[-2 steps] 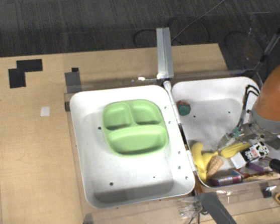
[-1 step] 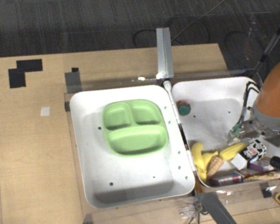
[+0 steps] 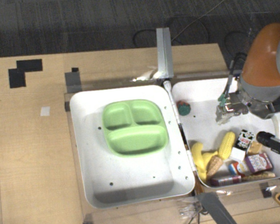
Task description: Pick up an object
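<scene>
1. Objects for picking, none lifted yet: heaped at the near end of the right white bin [image 3: 205, 88], a yellow corn cob [image 3: 227, 145], a yellow banana [image 3: 199, 156], a maroon packet [image 3: 259, 162] and a red-capped marker [image 3: 233, 178].
2. Beside it, in the left white bin [image 3: 89, 155], a green divided plastic plate [image 3: 133, 126].
3. Farther back, alone on the right bin floor, a small teal and red ball [image 3: 183, 108].
4. Farthest, the claw [image 3: 225, 107], hovering above bare floor with nothing seen in it; spread or clenched, cannot tell. Descent, grasp and lift all left to do.
</scene>
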